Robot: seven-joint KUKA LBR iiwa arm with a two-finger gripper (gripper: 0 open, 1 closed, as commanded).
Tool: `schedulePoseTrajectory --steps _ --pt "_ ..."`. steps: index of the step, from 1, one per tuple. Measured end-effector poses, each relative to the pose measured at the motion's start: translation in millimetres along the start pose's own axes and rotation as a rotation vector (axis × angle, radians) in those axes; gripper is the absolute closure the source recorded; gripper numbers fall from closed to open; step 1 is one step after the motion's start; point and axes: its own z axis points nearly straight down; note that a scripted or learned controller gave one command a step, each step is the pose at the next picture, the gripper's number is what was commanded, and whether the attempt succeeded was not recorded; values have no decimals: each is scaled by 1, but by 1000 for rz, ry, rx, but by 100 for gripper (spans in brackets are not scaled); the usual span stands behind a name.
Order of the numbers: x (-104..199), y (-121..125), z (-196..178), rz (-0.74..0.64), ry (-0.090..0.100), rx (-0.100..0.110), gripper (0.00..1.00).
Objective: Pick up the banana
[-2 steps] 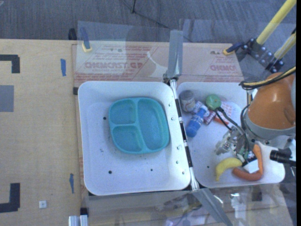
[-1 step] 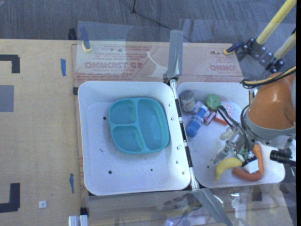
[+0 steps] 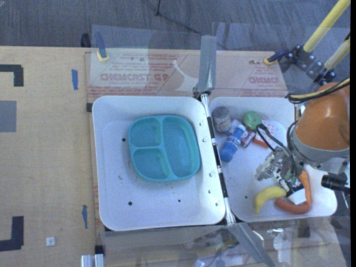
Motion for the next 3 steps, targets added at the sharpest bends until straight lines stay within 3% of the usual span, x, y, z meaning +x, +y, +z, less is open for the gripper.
schedulePoseTrajectory --steps 1,2,3 --pt "0 0 0 0 0 0 0" --pt "-14 -59 22 81 16 9 0" --pt "-13 -64 -105 35 21 13 0"
